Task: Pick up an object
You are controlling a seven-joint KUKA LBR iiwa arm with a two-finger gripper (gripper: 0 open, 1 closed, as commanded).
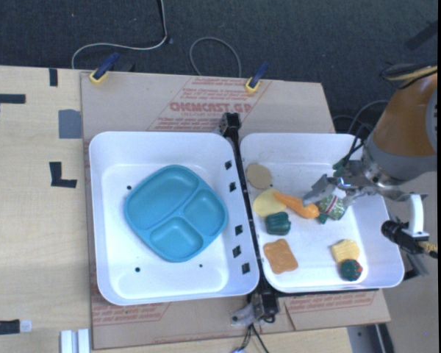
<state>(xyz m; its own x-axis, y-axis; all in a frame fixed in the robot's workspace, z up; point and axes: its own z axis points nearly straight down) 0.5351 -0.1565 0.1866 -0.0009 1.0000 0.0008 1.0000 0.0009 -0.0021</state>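
Observation:
My gripper (328, 195) hangs low over the middle of the right bin (367, 279). Directly under and against it lies a small green and white item (334, 210), and whether that item is held cannot be made out. An orange carrot (295, 204) lies just to the left of the gripper, its tip close to it. Further left are a yellow piece (267, 201), a dark green block (278, 223) and a tan round disc (259, 175). A toast slice (280, 256) sits near the bin's front.
A yellow corn piece (345, 250) and a green ball (350, 271) lie in the right bin's front right corner. The left bin (106, 197) holds a blue divided plate (176, 212). A black divider (239, 197) runs between the bins.

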